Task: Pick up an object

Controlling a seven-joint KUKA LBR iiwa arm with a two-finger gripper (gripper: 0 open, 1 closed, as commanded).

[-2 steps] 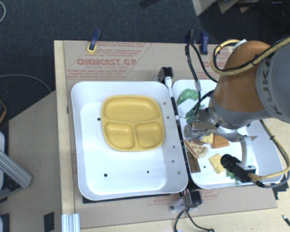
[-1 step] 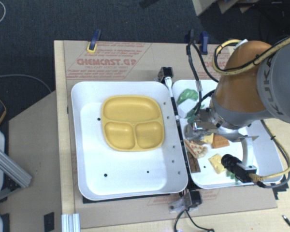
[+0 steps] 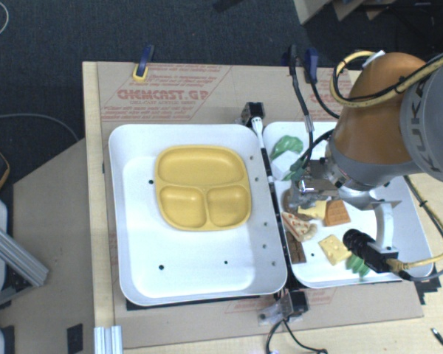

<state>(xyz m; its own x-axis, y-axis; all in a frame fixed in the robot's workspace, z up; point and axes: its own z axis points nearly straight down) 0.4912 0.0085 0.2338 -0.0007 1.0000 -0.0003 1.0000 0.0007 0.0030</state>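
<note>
1. Orange band [image 3: 380, 109] of the grey arm [image 3: 428, 131] sits highest in the camera view, over the right bin [image 3: 417, 227], with the arm reaching in from the right.
2. Below the band, the end effector [image 3: 304, 188] hangs over the left part of the right bin, close to the wall between the two bins. Whether it is set wide or narrow cannot be told, and nothing can be seen held in it.
3. The things to pick lie in the right bin. A green leaf [image 3: 286, 147] rests near the far left corner.
4. A brown cracker [image 3: 337, 213] lies just beside the end effector, on its near side, and a pale wedge with red spots [image 3: 299, 227] lies to the cracker's left, near the dividing wall.
5. A yellow block [image 3: 333, 248] sits nearer the front edge, and a small green piece [image 3: 358, 265] lies just to its right.
6. The left bin [image 3: 133, 220] holds a yellow divided plate [image 3: 203, 186], lying flat in its middle, well apart from the end effector.
7. Both bins rest on a tan surface [image 3: 170, 87], with a yellow clamp [image 3: 141, 68] on its far edge.
</note>
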